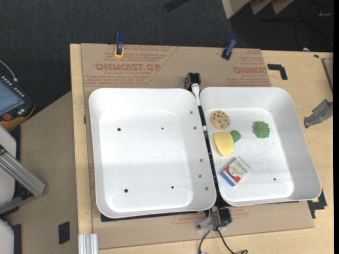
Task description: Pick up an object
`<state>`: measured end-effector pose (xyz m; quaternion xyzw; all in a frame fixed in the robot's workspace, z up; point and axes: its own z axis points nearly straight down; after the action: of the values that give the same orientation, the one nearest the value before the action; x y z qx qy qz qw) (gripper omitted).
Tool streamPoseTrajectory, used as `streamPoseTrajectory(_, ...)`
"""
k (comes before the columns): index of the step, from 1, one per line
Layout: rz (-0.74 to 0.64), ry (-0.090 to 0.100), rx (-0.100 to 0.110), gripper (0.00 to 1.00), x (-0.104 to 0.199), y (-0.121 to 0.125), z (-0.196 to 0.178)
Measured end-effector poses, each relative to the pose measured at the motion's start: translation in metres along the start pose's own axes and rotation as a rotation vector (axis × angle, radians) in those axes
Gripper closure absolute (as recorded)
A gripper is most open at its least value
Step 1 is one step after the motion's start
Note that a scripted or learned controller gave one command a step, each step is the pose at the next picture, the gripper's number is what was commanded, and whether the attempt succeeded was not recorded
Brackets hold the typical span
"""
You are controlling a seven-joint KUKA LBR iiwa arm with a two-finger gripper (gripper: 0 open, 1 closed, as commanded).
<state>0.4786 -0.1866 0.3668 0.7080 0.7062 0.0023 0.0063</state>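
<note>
Here, the gripper [319,112] sits just outside the right wall of the right bin [299,157] — whether it is spread or closed cannot be told. Nearest to it within that bin, leftward, lies the green lump [260,129] — roundish, without a clear long axis.

Both bins, the left bin [143,152] and the right bin [280,142], are moulded in smooth white plastic with a faint sheen. Under them, a brown cardboard sheet [175,62] with a matt, printed face is seen, laid on a pale wood-grain bench [58,157]. In the right bin, a cookie [220,119] looks rough and speckled, a green piece [260,129] looks bumpy, a yellow piece [224,143] smooth and matt, and a small printed packet [234,171] slightly glossy.
</note>
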Motion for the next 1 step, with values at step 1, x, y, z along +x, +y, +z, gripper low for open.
streamPoseTrajectory(1, -0.001, -0.005, -0.009, 0.00, -0.0356, 0.0029, -0.1745)
